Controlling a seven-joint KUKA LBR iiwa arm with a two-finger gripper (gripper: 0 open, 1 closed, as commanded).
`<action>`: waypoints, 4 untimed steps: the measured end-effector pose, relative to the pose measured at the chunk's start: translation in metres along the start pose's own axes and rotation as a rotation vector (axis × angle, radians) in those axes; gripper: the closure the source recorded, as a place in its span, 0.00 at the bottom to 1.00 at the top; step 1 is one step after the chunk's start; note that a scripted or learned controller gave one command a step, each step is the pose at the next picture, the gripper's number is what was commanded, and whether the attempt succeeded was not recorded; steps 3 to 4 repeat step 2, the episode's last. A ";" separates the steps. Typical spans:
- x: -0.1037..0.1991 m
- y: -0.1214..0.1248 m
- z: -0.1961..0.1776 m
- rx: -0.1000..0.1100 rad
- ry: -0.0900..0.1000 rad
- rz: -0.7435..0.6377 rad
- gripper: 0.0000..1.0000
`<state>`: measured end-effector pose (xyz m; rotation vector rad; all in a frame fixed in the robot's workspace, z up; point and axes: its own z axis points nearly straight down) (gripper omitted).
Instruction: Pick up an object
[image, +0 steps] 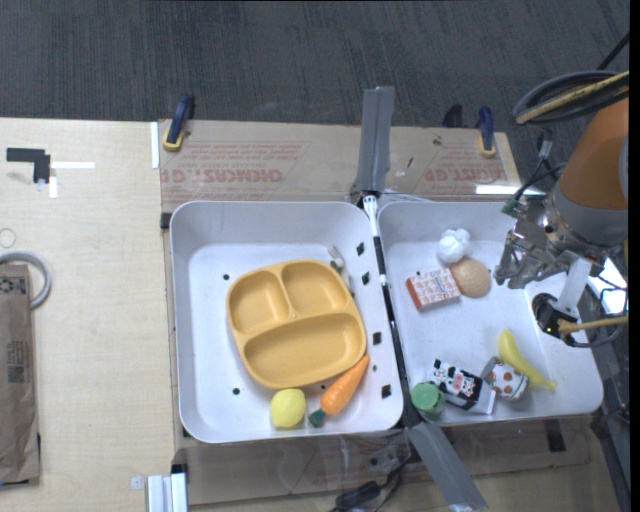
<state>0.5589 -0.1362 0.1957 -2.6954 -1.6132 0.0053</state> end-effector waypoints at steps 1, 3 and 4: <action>-0.046 -0.041 -0.046 0.000 0.001 -0.442 1.00; 0.021 -0.104 -0.060 0.000 0.000 -0.537 1.00; 0.021 -0.104 -0.060 0.000 0.000 -0.537 1.00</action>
